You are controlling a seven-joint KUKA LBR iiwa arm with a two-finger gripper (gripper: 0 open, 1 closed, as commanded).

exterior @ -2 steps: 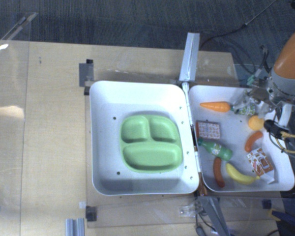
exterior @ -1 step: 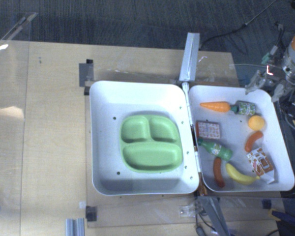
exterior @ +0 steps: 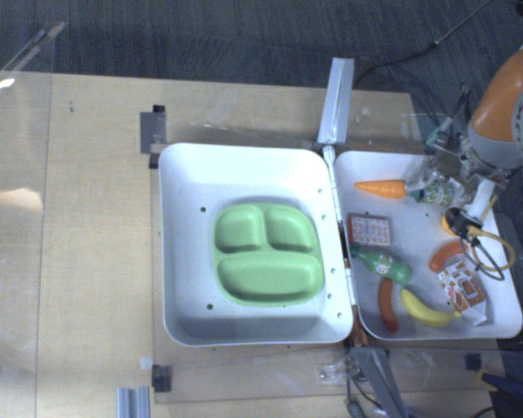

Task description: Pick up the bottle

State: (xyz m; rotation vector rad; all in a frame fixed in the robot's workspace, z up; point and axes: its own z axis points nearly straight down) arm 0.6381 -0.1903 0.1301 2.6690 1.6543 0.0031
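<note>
The pincer (exterior: 438,179) hangs at the far right corner of the right bin (exterior: 506,320), above the leafy end of the carrot (exterior: 379,189). Whether it is released or clenched cannot be told; it grasps nothing visible.

The bottle (exterior: 382,264) lies on its side, down and to the left of the pincer, well apart from it, just below the small card (exterior: 370,230) and touching the sausage (exterior: 388,304). The banana (exterior: 427,309) lies close beside.

Judgement: a small green toy bottle, likely light, stiff plastic, smooth and round, prone to roll or slip. Best taken across the middle of the body, the pincer set square to its long axis, clear of the sausage.
</note>
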